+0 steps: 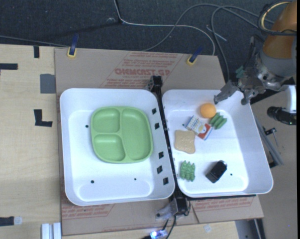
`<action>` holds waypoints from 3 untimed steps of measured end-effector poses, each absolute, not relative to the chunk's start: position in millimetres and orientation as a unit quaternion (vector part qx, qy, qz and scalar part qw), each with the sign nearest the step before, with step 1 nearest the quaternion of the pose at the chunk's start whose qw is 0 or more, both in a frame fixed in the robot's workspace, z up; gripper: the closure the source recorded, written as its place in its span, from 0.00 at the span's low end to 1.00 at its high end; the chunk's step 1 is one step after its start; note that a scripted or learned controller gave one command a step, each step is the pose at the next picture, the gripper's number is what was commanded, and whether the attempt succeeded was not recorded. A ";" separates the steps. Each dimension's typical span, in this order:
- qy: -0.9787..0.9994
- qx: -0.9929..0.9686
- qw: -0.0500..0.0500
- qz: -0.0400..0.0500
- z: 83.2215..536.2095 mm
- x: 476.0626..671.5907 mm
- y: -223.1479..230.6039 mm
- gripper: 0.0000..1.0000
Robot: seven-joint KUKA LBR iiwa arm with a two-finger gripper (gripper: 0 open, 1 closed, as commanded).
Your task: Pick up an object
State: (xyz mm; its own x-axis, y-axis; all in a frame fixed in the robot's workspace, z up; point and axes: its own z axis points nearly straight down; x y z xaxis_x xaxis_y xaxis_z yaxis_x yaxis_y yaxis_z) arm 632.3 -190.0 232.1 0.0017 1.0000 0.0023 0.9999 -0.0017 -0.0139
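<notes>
camera view: two white bins sit side by side on a cardboard sheet. the left bin (72, 133) holds a green divided plate (122, 134), lying flat near its middle. the right bin (249, 148) holds the loose objects: an orange ball (207, 110) near the far side, a green pickle-like piece (218, 121) just beside it, a small red-and-white carton (199, 127) close to both, a tan bread slice (185, 141) just below the carton, a green ridged piece (187, 171) near the front wall, and a black block (216, 171) to its right. the gripper (232, 96) hangs over the far right edge of the right bin, its two fingers spread wide with nothing between them, near the orange ball but apart from it.
</notes>
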 end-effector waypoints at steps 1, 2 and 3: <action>-0.708 -0.707 0.000 0.001 239.8 635.0 -189.6 0.00; -0.708 -0.706 0.002 0.002 193.3 631.7 -182.2 0.00; -0.708 -0.706 0.002 0.002 130.5 636.8 -180.5 0.00</action>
State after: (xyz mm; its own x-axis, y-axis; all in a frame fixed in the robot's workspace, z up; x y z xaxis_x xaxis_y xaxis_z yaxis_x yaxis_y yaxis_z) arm 636.8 -180.5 130.5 -0.0023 1.0000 -0.0004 1.0000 0.0023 -0.0062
